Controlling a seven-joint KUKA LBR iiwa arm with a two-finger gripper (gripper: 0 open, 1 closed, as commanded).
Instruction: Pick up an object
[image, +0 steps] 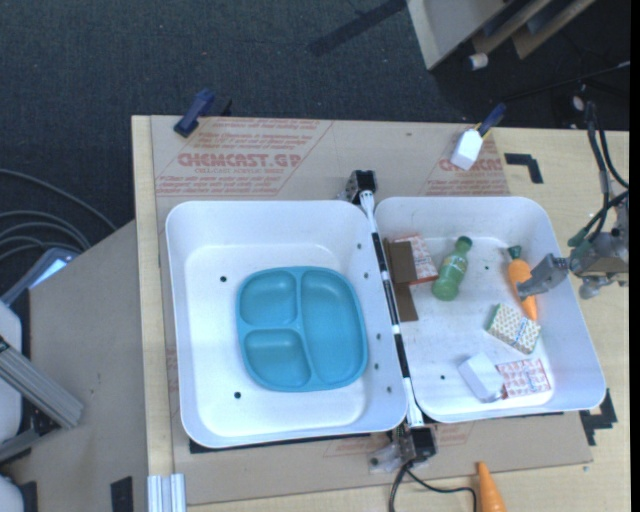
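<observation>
The right bin (440, 215) holds several small items. A green bottle (452, 268) lies tilted near the middle, and a brown and white box (407, 266) sits against the left wall. By the right wall lies an orange carrot-shaped toy (519, 276) with a green tip. A checkered packet (513, 327) lies below it. A white block (480, 377) and a red-printed packet (523, 376) rest near the front. My gripper (548, 272) hangs at the bin's right rim, just right of the orange toy and close to it. Nothing is visibly held.
The left bin (190, 240) contains a blue divided plate (301, 327). A black hinge strip (388, 300) runs between the bins. Cables (603, 160) hang at the far right above the gripper. An orange tool tip (486, 492) lies on the bench in front.
</observation>
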